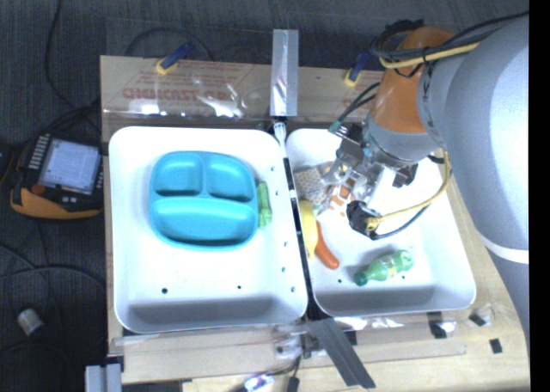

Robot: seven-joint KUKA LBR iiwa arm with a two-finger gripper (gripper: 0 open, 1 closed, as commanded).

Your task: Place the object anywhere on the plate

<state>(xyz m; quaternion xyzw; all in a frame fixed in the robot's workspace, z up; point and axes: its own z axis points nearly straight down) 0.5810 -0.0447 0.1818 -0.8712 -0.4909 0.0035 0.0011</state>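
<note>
A blue divided plate (204, 198) lies in the left bin (137, 287). A green object (263, 203) rests against the plate's right edge. In the right bin (447, 287) lie a yellow item (306, 220), an orange carrot-like piece (324, 253) and a green toy (384, 267). My gripper (337, 195) hangs over the upper left part of the right bin, above a speckled grey and orange clutter (311, 182). Its fingertips blend into that clutter.
A taped clear plastic sheet (198, 94) covers the bench behind the left bin. A metal bracket (284, 72) stands at the back between the bins. A black and yellow cable (404, 210) loops below the wrist. A handheld device (58, 174) lies on the floor at left.
</note>
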